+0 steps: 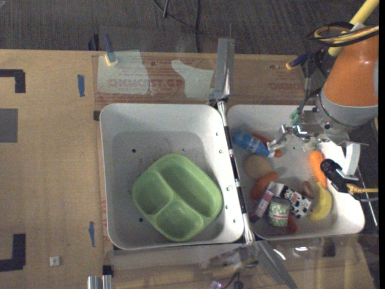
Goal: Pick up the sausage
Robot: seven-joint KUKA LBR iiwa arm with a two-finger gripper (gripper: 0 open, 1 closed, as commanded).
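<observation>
Hand hangs above right bin, grip state unreadable; sausage lies untouched among crowded toys, so access looks tight

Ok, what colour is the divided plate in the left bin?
Light green; the divided plate shows plainly in the camera view, lying in the left bin.

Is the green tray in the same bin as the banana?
No, the green tray lies in the left bin; the banana is in the right.
</observation>
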